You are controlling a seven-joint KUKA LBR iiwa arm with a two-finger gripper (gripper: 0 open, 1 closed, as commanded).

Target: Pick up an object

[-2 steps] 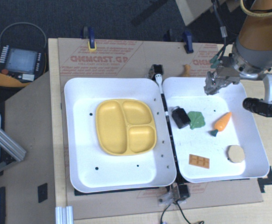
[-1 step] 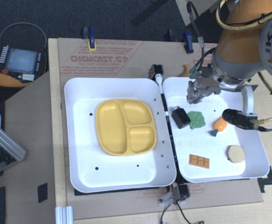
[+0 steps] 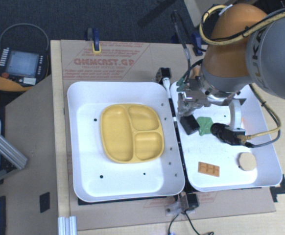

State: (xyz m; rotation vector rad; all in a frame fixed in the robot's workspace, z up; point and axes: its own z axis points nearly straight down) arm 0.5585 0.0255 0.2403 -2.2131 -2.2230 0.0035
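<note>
My gripper [image 3: 206,129] hangs low over the left part of the right bin [image 3: 260,177], under the grey and orange wrist. Its two black fingers [image 3: 189,125] stand apart, so it is open. A small green object [image 3: 205,126] lies on the bin floor between them, and I cannot tell whether either finger touches it. Nearer the front of the same bin lie a brown waffle-like rectangle [image 3: 208,169] and, to its right, a round tan object [image 3: 247,161].
The left bin [image 3: 83,175] holds a yellow divided plate [image 3: 131,132] in its middle. The ridge where both bins meet runs just left of the gripper. A yellow cable [image 3: 265,136] loops from the arm over the right bin.
</note>
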